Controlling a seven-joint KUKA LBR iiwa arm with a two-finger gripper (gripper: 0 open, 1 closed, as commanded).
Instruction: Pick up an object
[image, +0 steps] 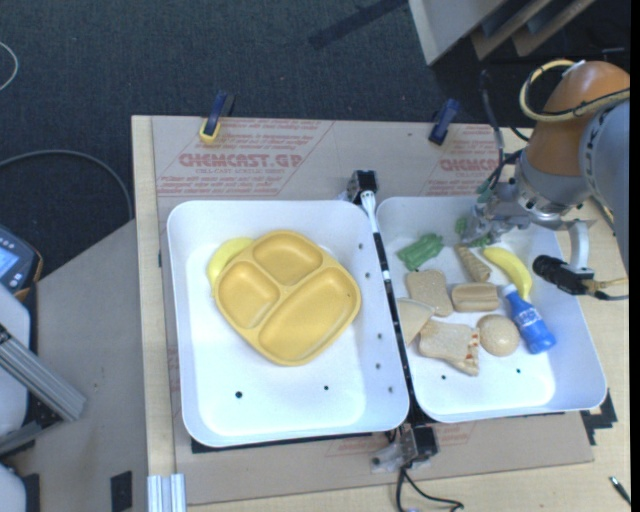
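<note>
The gripper (487, 222) sits low over the right bin (575, 375), at its far edge; finger opening cannot be determined. Just beside it lie a banana (508, 268) and green item (420, 249). A yellow divided plate (288, 296) occupies the left bin (200, 390). Both bins rest on a cardboard-covered bench (250, 160).

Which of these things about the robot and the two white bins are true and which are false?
1. The yellow divided plate lies in the left bin. True.
2. The banana lies in the left bin. False: it lies in the right bin.
3. The blue bottle lies beside the banana. True.
4. The gripper is over the left bin. False: it is over the right bin's far edge.
5. The green item sits on the plate. False: it lies in the right bin.
</note>
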